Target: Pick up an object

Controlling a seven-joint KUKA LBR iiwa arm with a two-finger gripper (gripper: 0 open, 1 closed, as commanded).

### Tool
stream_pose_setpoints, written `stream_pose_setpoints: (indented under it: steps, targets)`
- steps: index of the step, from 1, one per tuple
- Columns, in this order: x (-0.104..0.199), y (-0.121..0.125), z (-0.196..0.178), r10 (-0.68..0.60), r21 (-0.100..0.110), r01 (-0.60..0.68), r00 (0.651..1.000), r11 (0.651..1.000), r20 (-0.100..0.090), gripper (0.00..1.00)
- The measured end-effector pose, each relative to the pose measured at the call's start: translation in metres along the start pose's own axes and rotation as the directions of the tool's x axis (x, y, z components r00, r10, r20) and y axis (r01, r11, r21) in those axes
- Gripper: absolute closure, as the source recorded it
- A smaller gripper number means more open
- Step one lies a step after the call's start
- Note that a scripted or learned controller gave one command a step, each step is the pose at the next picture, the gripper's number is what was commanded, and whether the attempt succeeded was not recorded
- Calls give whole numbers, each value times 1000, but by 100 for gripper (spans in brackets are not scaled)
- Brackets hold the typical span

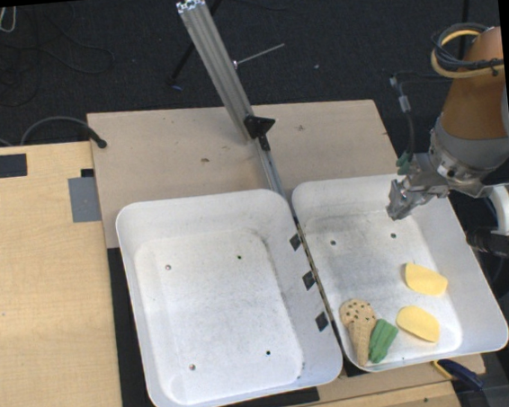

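Pre-grasp step, nothing picked yet. Nearest the camera, at the right bin's [485, 327] 6 o'clock edge, sits a cluster: green piece [383, 339] touching a tan speckled cookie-like piece [358, 317], and just beside them toward 3 o'clock a yellow piece [418, 323]. A second yellow piece [424, 280] lies a bit farther back, apart from the cluster. Left bin [140, 228] sits alongside at 9 o'clock. Farther back, the gripper [400, 205] hangs over the right bin's 1 o'clock corner, well apart from all four objects, with nothing between its tips; cannot tell whether the jaws are apart or together, too small and dark. The arm comes in from 3 o'clock, orange band [474, 98] high, wrist angled down and toward 9 o'clock. Next move probably needs travel toward 6 o'clock, then descent onto one piece; the farther yellow one looks the easiest, being isolated.
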State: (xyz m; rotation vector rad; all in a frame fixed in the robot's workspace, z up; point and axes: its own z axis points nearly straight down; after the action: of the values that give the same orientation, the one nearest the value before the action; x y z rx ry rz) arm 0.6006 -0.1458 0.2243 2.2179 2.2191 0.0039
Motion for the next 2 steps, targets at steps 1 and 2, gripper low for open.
stream_pose_setpoints:
  steps: [1,2]
  targets:
    - [0,0,6,-2,7,2,1000,1000,-1,100]
    - [47,-8,13,-2,9,2,1000,1000,-4,100]
